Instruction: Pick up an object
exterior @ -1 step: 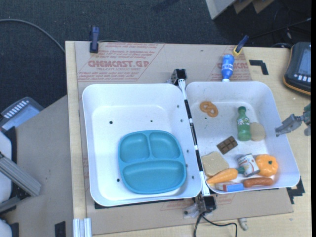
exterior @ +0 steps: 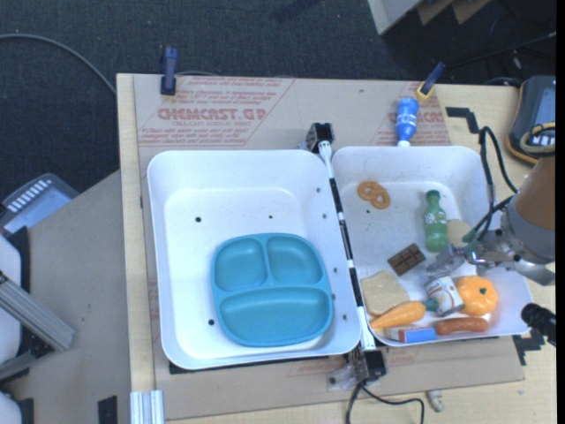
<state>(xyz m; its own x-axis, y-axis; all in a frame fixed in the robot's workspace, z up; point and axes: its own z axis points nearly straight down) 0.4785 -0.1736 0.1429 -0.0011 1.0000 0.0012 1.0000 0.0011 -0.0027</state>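
Gripper hovering low over right bin, finger state impossible to tell, with can lying just below it beside pumpkin — probably light, stiff and slick, so best pinching across its middle.

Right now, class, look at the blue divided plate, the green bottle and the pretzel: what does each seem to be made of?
Blue divided plate: probably moulded plastic, a smooth, even turquoise with soft sheen and rounded compartments.
Green bottle: likely glossy plastic, bright uniform green with a paler label; glass cannot be ruled out.
Pretzel: looks like a toy in matte orange-brown plastic or rubber, though it is too small to be sure.
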